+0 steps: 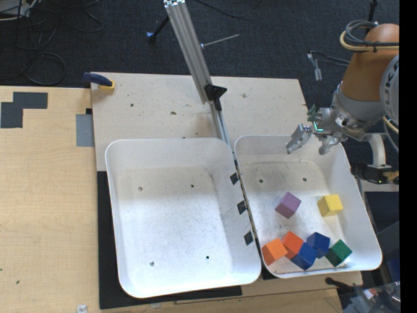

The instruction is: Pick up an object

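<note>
Along the right bin's (pixel 365 207) near rim an orange block (pixel 274 250), a red-orange block (pixel 292 243), two blue blocks (pixel 311 250) and a green block (pixel 339 252) crowd together, leaving little room between them. Farther in, a purple block (pixel 287 205) and a yellow block (pixel 330 205) lie apart with bare floor around them; the left bin (pixel 130 168) lies beside. The gripper (pixel 311 141) hovers over the far rim, fingers spread and holding nothing, well apart from the blocks.

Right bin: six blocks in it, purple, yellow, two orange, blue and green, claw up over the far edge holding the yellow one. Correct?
Not quite. The camera view shows the yellow block lying on the floor of the right bin, apart from the claw, which has nothing between its fingers. The rest stands: the claw is over the bin's far edge, and purple, two orange, blue and green blocks lie there.
</note>
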`<state>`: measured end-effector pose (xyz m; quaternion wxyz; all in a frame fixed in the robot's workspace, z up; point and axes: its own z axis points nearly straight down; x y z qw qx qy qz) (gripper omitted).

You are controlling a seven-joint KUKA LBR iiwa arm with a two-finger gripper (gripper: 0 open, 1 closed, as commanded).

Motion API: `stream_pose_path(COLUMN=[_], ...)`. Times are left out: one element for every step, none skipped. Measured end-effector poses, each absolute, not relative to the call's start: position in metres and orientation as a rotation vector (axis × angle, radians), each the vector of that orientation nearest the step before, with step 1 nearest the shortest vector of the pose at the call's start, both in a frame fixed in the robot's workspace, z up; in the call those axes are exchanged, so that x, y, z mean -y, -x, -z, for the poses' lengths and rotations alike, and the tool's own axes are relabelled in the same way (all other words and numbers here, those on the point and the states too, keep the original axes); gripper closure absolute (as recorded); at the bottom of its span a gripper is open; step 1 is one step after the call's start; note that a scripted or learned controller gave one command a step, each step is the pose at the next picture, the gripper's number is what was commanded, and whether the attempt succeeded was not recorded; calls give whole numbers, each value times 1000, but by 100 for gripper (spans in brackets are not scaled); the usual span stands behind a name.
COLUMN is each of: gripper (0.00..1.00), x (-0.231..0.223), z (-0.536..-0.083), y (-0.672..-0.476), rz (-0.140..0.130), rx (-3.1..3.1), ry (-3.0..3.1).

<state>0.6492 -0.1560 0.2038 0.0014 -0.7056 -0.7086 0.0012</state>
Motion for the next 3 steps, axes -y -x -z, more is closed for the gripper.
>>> stream_pose_path(gripper=[0, 0, 0], x=[147, 145, 144], z=[-153, -105, -90], y=[-645, -635, -635], rz=[-6, -8, -4], rx=[2219, 2218, 2220], ry=[2215, 2215, 2219])
